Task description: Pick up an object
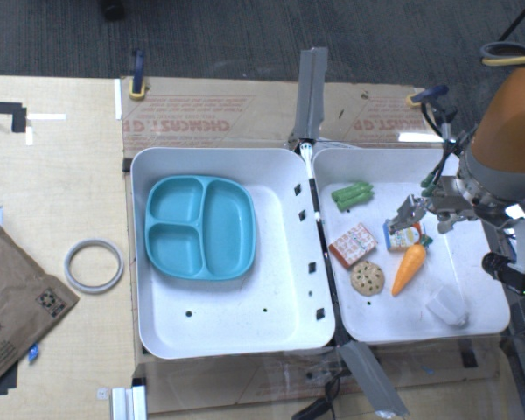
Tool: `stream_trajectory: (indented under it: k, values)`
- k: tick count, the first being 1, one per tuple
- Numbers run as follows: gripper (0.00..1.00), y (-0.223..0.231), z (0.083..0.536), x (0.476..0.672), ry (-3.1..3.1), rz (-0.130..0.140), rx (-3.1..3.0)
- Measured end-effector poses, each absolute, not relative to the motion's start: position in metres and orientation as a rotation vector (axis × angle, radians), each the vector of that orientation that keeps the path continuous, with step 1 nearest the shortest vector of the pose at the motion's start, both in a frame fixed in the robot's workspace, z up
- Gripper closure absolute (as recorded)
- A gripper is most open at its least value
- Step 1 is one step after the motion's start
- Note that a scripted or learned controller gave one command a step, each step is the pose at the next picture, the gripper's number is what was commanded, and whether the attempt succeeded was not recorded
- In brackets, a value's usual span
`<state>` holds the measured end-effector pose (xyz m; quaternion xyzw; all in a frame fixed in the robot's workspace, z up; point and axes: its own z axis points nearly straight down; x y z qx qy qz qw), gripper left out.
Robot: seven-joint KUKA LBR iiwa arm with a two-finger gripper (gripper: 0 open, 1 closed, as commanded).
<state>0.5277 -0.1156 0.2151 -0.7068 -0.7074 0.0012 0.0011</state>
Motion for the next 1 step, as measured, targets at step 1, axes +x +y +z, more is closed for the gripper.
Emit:
stream_trajectory:
  k: [1]
  values:
    - [0.00,-0.1621,0.0947,0.5237,-2.206,0.002,-2.234]
